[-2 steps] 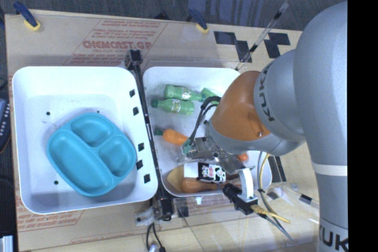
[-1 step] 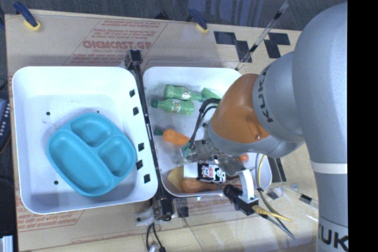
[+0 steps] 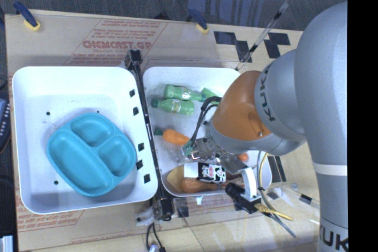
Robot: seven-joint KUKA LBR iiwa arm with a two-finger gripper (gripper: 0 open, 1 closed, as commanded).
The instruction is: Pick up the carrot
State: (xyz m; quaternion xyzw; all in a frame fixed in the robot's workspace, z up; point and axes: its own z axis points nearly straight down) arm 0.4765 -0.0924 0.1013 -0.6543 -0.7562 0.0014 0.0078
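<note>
Arm over right bin (image 3: 177, 75), carrot (image 3: 175, 137) loose.
Jaws (image 3: 204, 171) low nr carrot; open/shut: can't tell, wrist blocks.

Carrot (image 3: 175, 137) beside tool (image 3: 204, 157)

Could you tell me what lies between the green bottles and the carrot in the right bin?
In the camera view, only bare white bin floor separates the green bottles from the carrot.
</note>
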